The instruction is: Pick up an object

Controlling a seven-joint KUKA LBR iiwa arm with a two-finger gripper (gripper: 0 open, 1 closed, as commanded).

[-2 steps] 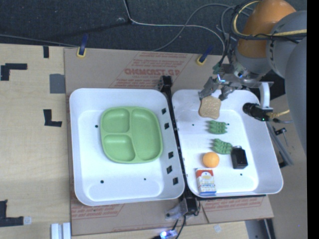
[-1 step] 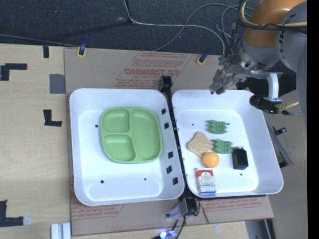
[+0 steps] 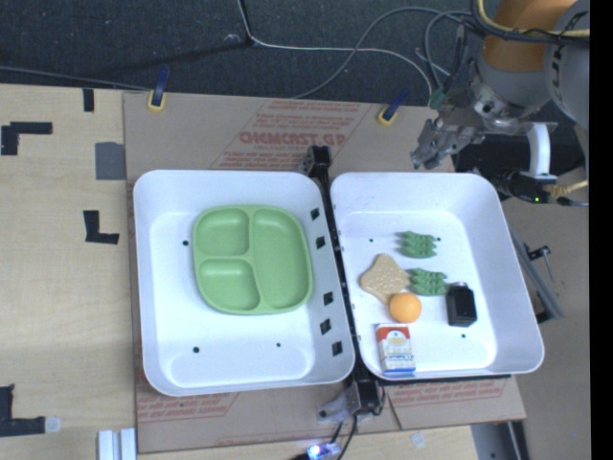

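**A:** What does the bench look like?

**B:** A light wooden top with black tape marks, and a sheet of brown cardboard [image 3: 287, 132] with red print laid over it, pinned at the back by two yellow clamps [image 3: 156, 99]. Behind the bench is dark carpet with cables [image 3: 287, 41] trailing across it. Two white bins sit side by side on the cardboard, touching along a black hinge strip.

**A:** What is in the left bin [image 3: 158, 257]?

**B:** A green divided plate [image 3: 254, 259] with three compartments, lying flat near the middle.

**A:** And the right bin [image 3: 488, 257]?

**B:** That holds the small objects. Two green leafy toy pieces, one [image 3: 418, 244] toward the back and one [image 3: 427, 281] just in front of it. A tan, bread-shaped piece [image 3: 383, 278] lies left of the nearer green piece. An orange ball [image 3: 405, 307], round and smooth, sits just in front of the bread shape, touching or nearly so. A small black block [image 3: 462, 305] lies to the right, and a small red, white and blue carton [image 3: 395, 349] lies flat near the front wall.

**A:** Where is the gripper [image 3: 436, 151]?

**B:** Outside the right bin, above its back rim, well apart from every object. The arm [image 3: 522, 36] comes down from the upper right, orange band showing. The fingers point down toward the cardboard with nothing between them; whether they are spread or closed I cannot tell.
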